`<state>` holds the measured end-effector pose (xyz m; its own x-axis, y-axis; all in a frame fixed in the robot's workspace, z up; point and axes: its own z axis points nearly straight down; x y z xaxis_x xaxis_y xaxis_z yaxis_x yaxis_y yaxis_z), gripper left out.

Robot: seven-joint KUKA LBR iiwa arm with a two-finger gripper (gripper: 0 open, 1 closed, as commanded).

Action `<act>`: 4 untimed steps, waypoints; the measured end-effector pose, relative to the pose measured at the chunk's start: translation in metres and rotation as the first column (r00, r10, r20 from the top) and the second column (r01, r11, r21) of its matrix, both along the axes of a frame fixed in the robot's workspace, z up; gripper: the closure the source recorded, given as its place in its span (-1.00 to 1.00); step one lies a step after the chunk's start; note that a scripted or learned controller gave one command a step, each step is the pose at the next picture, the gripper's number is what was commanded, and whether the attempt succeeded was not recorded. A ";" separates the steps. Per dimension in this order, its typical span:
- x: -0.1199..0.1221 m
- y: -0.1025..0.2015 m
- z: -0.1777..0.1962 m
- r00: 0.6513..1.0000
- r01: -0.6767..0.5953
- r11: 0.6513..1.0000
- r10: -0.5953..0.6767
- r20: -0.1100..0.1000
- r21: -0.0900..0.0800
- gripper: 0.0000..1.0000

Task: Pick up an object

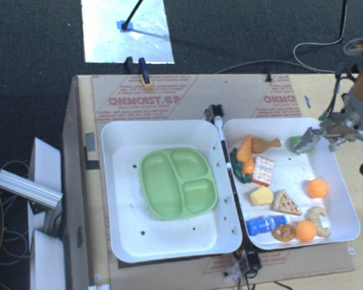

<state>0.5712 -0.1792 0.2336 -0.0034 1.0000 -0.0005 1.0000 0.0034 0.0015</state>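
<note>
The gripper (306, 142) hangs over the far right bin (347, 221), near a green toy (300, 143); whether it grips, I cannot tell. Next probably a lift.

- The two white bins (120, 174) look like smooth moulded plastic with a soft sheen.
- The green divided tray (178, 182) is matt plastic, smooth and evenly coloured.
- The toy foods are plastic: the two orange balls (317, 188) look smooth, and the blue bottle (266, 224) is glossy.
- The bench top (185, 93) is covered with brown paper-like masking printed in red, flat and dull.
- The floor (33, 57) is dark, rough carpet.
- A shiny, reflective metal sheet (126, 29) lies on the carpet.
- The gripper (313, 137) is bare grey metal.
</note>
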 end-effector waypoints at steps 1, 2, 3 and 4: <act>-0.036 -0.028 -0.087 1.000 0.003 1.000 -0.003 -0.004 0.000 -1.00; -0.037 -0.027 -0.114 1.000 0.002 1.000 -0.002 -0.001 0.000 -1.00; -0.051 -0.027 -0.120 1.000 0.002 1.000 -0.002 -0.002 0.000 -1.00; -0.063 -0.027 -0.121 1.000 0.002 1.000 -0.002 -0.001 0.000 -1.00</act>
